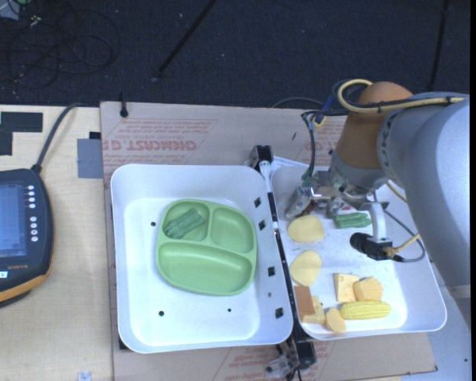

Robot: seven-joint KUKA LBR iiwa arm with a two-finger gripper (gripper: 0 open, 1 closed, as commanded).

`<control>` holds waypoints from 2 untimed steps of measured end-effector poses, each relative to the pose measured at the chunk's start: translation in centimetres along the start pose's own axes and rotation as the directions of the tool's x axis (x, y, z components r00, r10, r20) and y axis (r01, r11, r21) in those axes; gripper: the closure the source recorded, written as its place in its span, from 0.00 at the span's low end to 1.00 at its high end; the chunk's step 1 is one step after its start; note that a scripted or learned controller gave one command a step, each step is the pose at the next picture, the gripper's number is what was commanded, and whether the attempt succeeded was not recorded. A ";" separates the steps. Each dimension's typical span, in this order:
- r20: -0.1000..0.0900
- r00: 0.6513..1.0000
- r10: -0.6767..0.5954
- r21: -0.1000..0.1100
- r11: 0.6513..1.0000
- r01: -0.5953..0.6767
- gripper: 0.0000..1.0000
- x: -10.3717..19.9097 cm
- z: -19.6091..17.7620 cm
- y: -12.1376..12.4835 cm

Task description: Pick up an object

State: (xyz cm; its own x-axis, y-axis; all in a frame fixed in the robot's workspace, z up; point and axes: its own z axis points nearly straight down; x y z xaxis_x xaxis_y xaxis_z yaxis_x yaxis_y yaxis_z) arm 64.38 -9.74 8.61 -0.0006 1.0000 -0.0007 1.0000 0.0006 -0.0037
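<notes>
We thought our arm was reaching down to pick; our fingers (311,205) hung just above the yellow slice (306,228), though we could not tell if they were open.

You get even, bright overhead light across the bench; the bins (135,189) read near-white with mild blowout on their rims. Upper part of the frame is dark, cables barely visible there. Shadows are soft and short, tucked under the tray (206,248) and bin edges. Arm (436,181) at right is large, slightly soft and pale with glare. Overall sharpness moderate, some noise; small food pieces lower right lack fine detail.
</notes>
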 end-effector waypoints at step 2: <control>0.000 1.000 0.000 0.000 1.000 0.000 0.00 -0.5 0.0 0.0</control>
State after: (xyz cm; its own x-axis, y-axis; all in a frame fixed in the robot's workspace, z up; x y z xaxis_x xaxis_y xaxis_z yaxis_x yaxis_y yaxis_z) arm 64.38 -10.21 8.61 -0.0003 1.0000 -0.0009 1.0000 0.0003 -0.0035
